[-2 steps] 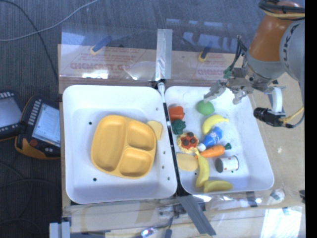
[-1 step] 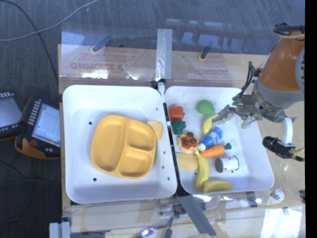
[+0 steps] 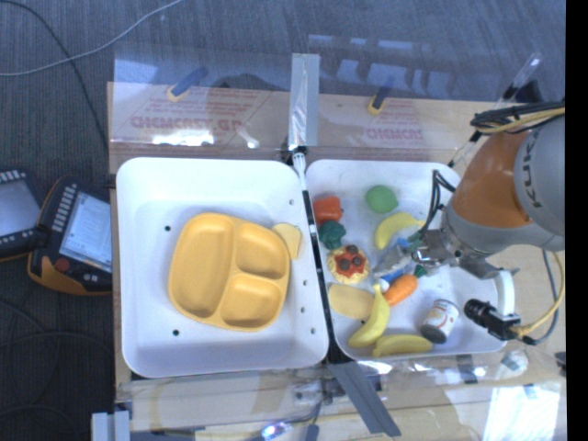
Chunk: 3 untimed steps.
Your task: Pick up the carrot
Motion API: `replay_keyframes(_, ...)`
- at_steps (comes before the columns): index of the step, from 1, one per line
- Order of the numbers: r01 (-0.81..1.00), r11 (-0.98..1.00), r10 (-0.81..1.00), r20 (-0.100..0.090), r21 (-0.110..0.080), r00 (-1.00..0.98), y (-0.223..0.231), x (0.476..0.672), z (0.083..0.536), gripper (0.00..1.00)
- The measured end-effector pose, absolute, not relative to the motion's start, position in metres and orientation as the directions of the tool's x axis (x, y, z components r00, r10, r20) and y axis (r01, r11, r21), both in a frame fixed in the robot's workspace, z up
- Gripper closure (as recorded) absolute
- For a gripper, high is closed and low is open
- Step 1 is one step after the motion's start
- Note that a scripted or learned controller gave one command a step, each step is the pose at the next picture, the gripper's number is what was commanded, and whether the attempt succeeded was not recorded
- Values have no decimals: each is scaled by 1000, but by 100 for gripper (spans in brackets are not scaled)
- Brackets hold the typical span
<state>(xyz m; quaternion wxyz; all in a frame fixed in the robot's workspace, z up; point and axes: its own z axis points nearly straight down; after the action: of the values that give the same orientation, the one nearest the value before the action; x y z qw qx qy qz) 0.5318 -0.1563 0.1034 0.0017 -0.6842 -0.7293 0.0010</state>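
Seemingly tool (image 3: 401, 269) touches carrot (image 3: 400, 289).

Grey carpet floor (image 3: 386, 7), perhaps 2 cables (image 3: 55, 58).

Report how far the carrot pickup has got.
Done: the pincer has reached into the right bin and sits right above the carrot. In hand: closing in for a grasp. Left: the carrot lies on the bin floor by a banana, not lifted.
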Motion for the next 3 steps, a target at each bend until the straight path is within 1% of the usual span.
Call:
replay_keyframes(1, 996, -82, 997, -5, 20, 82, -146, 501, 91, 0)
replay_keyframes(2, 996, -82, 997, -3, 24, 82, -145, 503, 103, 100)
replay_keyframes(3, 979, -205, 979, -3, -2, 205, -58, 531, 233, 100)
